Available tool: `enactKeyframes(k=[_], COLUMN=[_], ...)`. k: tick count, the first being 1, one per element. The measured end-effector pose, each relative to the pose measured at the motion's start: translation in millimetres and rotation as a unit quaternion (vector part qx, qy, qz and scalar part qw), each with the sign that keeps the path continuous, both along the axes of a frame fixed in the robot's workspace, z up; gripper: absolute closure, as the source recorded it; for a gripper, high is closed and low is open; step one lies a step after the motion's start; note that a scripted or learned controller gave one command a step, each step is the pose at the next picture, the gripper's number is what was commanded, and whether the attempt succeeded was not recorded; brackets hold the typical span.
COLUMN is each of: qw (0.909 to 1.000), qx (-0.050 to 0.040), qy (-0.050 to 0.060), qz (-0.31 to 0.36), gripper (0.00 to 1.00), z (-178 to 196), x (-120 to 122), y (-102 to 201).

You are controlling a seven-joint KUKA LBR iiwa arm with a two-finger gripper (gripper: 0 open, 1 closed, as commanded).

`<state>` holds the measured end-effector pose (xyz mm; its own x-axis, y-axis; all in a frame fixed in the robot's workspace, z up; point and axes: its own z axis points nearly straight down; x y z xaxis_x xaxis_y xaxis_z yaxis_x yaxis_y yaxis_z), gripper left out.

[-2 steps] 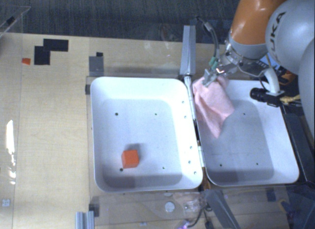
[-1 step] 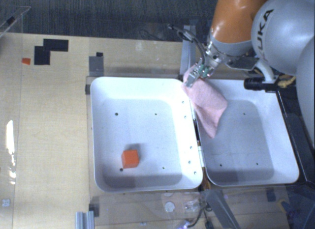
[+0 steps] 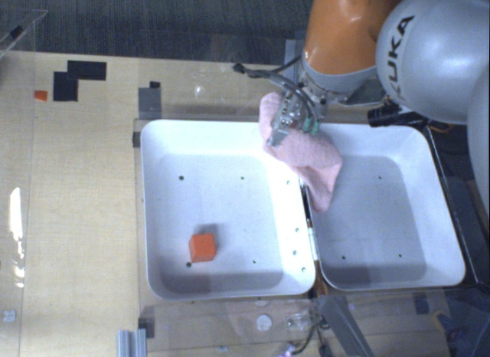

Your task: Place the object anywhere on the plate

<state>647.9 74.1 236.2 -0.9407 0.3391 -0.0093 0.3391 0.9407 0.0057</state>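
A pink cloth (image 3: pixel 310 160) hangs bunched from my gripper (image 3: pixel 282 127) above the rim between the two bins, near their far edge. The fingers are shut on the cloth's upper fold, and its loose end trails down to the right over the divider. A small orange block (image 3: pixel 203 247) lies on the floor of the left bin (image 3: pixel 153 194), near its front, well away from the gripper. The arm's orange band (image 3: pixel 344 18) and grey body come in from the upper right and cover the far corner of the right bin (image 3: pixel 436 194).
The wooden bench (image 3: pixel 69 194) stretches left of the bins, with black markers (image 3: pixel 76 78) and a small orange tag (image 3: pixel 40 96) at its far left. Metal brackets (image 3: pixel 150 103) stand at the bin corners.
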Motion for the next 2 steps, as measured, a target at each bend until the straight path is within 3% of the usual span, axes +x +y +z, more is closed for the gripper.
enactKeyframes(k=[1, 2], qw=[0.985, 0.9848], qx=[-0.0008, -0.0004], qy=[-0.002, -0.001], qz=[0.173, 0.174], gripper=[1.0, 1.0], z=[5.8, -0.7], x=[-14.0, -20.5], y=[49.0, 100.4])
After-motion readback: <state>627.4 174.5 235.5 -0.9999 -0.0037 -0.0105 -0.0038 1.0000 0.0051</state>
